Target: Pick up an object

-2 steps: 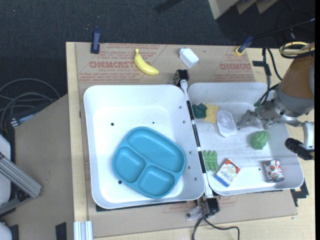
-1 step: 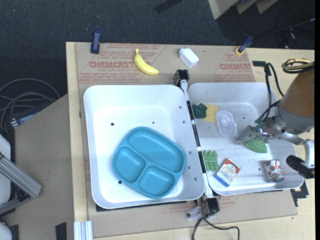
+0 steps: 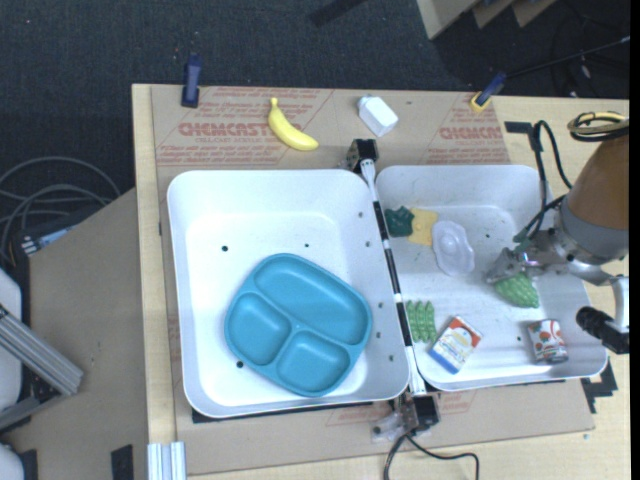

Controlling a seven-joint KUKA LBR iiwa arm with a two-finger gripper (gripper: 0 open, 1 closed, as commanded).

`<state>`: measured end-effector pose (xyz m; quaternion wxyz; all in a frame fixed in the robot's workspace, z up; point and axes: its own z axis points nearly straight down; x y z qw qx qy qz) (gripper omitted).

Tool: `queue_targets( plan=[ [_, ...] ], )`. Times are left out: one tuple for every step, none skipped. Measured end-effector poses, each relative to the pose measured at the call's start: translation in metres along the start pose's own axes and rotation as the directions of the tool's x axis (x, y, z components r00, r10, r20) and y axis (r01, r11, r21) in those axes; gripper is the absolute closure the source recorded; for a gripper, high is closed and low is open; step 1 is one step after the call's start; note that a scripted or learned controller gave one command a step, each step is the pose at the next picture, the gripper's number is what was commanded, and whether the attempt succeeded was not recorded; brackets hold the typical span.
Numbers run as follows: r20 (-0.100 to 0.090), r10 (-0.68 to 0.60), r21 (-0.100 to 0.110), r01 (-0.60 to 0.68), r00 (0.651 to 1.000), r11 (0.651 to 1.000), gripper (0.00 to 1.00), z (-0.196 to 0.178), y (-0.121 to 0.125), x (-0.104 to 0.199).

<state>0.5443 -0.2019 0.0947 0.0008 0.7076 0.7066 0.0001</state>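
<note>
Green object (image 3: 518, 289) in right bin (image 3: 480, 183) partly hidden under claw (image 3: 508, 268); claw state unclear.

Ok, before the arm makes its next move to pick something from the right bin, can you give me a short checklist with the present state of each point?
1. Tool is over the right bin: ok.
2. A target lies under the tool: ok, the green leafy item sits right at its tip.
3. Item already held: cannot tell, the fingers are too blurred.
4. Neighbours clear of the target: ok, the clear plastic piece and the small can lie apart from it.
5. Bin wall clear of the target: ok, the item lies well inside.
6. Blue tray out of the way: ok, it rests in the left bin.
</note>
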Motion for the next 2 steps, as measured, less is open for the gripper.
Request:
queue_targets(
  plan=[
    [-0.001, -0.003, -0.002, 0.003, 1.0, 1.0, 1.0, 0.01, 0.037, 0.072],
    [-0.002, -0.004, -0.002, 0.004, 1.0, 1.0, 1.0, -0.091, 0.065, 0.157]
  ],
)
